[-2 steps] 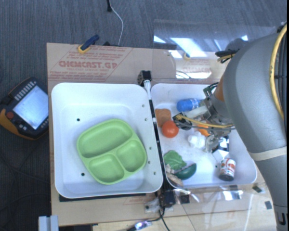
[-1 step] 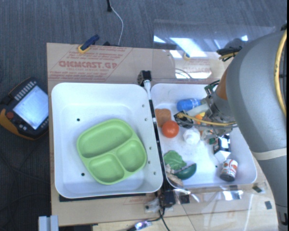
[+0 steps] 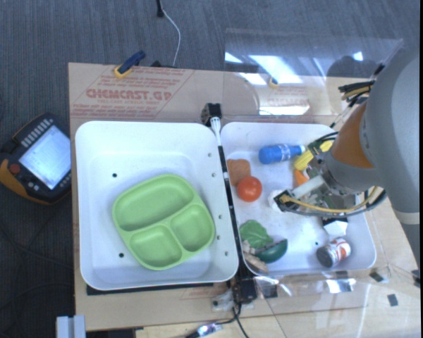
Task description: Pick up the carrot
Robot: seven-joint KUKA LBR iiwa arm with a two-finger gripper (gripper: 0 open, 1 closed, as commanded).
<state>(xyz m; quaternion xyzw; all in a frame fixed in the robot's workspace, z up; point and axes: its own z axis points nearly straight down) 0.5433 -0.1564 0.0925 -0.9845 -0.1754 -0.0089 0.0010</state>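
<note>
From above, two white bins sit side by side on the tabletop. The left bin carries a green divided plate, lying flat near its middle. Over to the right bin, and it's busy: a blue bottle lies on its side near the far wall, a brown block sits close to the divider, and a red tomato rests just in front of that block, touching or nearly so. Down at the near edge, a leafy green vegetable, and in the near right corner a small can tipped on its side.

The arm comes in from the right, grey with its orange band, and its gripper is low over the middle of the right bin amid a tangle of cables. An orange sliver, the carrot, peeks out at the gripper's left edge, beside a yellow piece. Whether the gripper is spread or closed, I cannot tell; the wrist hides it.
</note>
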